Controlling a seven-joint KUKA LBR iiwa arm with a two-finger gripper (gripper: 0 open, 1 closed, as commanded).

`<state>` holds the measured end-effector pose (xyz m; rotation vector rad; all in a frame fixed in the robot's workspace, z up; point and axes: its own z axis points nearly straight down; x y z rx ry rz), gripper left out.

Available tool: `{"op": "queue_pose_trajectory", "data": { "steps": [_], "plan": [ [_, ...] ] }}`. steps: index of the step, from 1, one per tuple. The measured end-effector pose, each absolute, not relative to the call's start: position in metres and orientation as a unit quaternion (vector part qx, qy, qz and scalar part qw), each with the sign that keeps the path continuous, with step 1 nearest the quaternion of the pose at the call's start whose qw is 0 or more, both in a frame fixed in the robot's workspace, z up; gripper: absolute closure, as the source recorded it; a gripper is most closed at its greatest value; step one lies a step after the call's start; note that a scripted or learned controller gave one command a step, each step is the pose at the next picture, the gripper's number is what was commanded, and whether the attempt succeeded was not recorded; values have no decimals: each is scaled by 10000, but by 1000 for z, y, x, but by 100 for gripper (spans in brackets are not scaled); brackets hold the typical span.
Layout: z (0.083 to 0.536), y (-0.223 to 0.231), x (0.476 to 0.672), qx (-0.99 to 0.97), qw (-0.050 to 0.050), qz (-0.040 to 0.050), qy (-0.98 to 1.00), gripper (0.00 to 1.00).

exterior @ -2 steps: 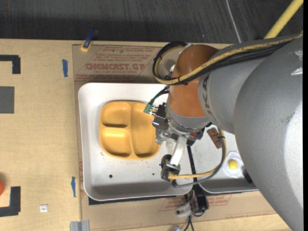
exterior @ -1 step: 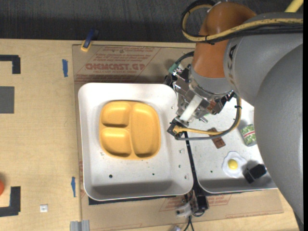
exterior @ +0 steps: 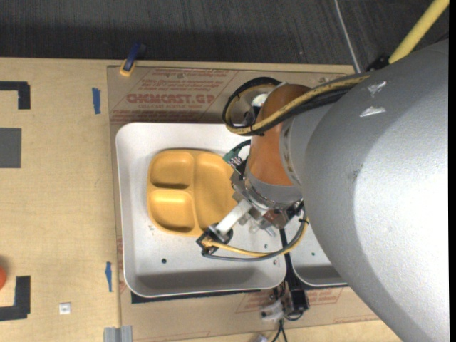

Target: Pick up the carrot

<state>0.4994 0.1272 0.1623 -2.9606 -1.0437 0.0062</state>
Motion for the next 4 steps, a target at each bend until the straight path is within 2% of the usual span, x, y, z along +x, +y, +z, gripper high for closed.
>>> {"op": "queue_pose_trajectory", "data": {
  "steps": [1,2,3,4],
  "plan": [
    [283,100,511,-9791,-3,-7,-2033,100],
    [168,111,479,-9947,5,12,-1023,100],
    [248,78,480,-9949,-1,-1,-1011,100],
    [246,104,479,-9925,-1,2,-1221,100]
  ]
}}
